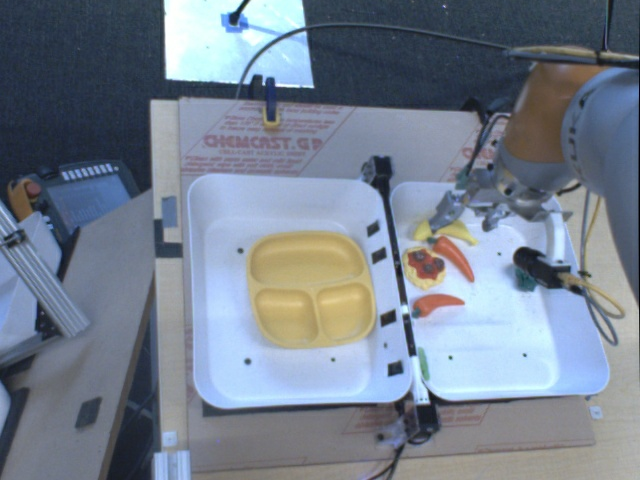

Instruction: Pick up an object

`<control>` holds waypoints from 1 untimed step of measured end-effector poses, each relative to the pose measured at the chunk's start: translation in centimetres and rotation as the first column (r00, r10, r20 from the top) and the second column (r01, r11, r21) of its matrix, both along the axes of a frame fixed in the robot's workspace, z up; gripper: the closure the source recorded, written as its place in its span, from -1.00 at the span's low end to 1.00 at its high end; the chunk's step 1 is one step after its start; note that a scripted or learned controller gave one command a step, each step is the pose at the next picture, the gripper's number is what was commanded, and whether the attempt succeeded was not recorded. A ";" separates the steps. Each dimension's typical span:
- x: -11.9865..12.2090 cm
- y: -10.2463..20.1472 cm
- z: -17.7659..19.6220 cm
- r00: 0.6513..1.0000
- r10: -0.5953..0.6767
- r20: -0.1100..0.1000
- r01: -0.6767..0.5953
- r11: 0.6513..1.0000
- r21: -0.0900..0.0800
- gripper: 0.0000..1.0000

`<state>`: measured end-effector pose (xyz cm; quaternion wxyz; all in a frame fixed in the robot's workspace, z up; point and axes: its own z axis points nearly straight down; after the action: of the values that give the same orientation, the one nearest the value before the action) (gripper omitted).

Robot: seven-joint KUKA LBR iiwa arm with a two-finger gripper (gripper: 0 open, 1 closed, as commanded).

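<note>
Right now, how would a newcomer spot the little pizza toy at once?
Look in the right bin, near the divider. The pizza lies below the banana, between two peppers: it alone is flat and round, yellow with red topping.

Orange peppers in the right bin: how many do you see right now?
2. One orange pepper lies slanted just below the yellow banana, near the gripper. The other pepper lies lower, near the divider. More may be hidden under the arm.

Two white bins [290, 193] on bench [165, 268]
</note>
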<state>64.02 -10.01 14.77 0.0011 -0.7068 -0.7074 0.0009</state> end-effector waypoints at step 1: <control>-0.4 -0.6 -5.9 1.000 -0.001 0.000 0.001 1.000 0.000 -1.00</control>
<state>63.64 -10.61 8.84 0.0009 -0.7071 -0.7072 0.0007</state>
